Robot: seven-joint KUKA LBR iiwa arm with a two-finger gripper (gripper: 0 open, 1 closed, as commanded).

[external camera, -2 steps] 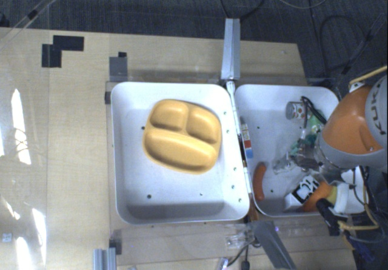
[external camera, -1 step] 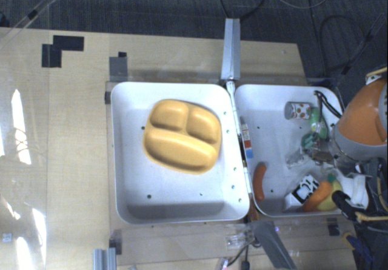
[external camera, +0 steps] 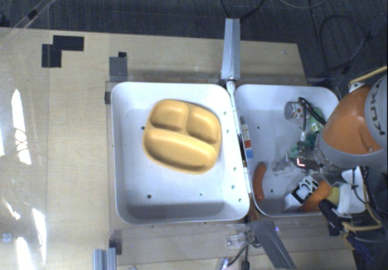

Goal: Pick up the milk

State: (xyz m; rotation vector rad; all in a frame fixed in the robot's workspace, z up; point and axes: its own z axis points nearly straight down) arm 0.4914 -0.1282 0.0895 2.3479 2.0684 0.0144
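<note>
The yellow bread loaf (external camera: 182, 136) lay alone near the middle of the left bin (external camera: 124, 202). In the right bin (external camera: 267, 97), the arm (external camera: 357, 123) reached in over the right edge, and its tool (external camera: 297, 159) hung low near the bin's near side; whether it was apart or together could not be told. An orange sausage-shaped thing (external camera: 259, 180) lay against the near-left corner. A white carton with dark print (external camera: 305, 191), possibly the milk, sat at the near edge just beside the tool.

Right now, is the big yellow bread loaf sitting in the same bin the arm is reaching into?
No. The yellow bread loaf lies in the left bin, while the arm reaches over the right bin.
</note>
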